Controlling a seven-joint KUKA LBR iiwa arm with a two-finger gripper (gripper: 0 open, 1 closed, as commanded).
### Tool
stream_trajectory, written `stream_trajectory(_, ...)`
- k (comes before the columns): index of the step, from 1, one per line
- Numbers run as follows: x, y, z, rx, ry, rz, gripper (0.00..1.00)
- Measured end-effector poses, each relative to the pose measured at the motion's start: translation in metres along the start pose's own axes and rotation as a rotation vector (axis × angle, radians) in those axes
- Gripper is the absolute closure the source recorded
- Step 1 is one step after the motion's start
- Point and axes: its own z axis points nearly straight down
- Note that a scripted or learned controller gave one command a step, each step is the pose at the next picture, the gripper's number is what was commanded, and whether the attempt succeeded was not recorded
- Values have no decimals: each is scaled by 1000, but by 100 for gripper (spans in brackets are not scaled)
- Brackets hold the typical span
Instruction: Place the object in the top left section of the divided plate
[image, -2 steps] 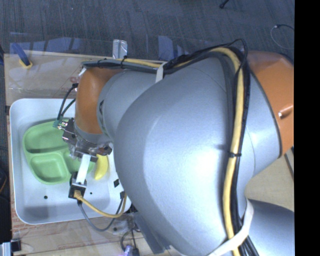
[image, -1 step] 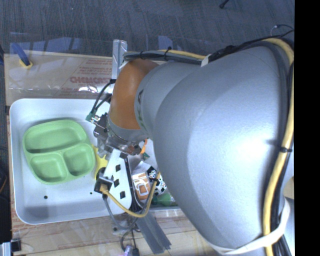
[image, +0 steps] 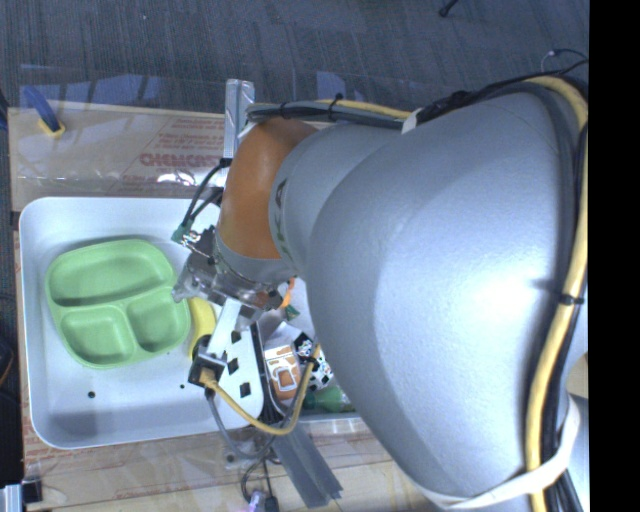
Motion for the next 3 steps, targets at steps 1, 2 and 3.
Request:
stream_trajectory(1, 0, -1, -9, 4, -2, -6, 100)
stream_trajectory(2, 19, -54, -39, 0, 1, -121, 100)
stream_trajectory(3, 19, -54, -39, 0, 0, -121, 0)
